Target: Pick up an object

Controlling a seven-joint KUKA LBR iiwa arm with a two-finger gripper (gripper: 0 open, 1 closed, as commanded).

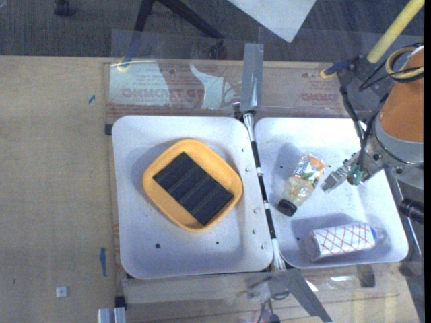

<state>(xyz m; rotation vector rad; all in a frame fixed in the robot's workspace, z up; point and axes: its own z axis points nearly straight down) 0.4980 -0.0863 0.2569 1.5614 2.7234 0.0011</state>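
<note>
Approach step: my gripper [335, 178] hovers beside the bottle [301, 181]; jaw state unclear. Next: centre over it, descend.

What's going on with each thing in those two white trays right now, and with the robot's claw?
Yellow dish: upright in the left bin, a dark ridged block in it.
Small bottle: lying on its side, black cap on, right bin.
Red-checked can: lying on its side, right bin.
Gripper: beside the bottle, holding nothing.

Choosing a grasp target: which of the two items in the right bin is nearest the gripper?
The small bottle with the black cap, just left of the gripper; the red-checked cylinder lies farther, toward the bin's front edge.
</note>
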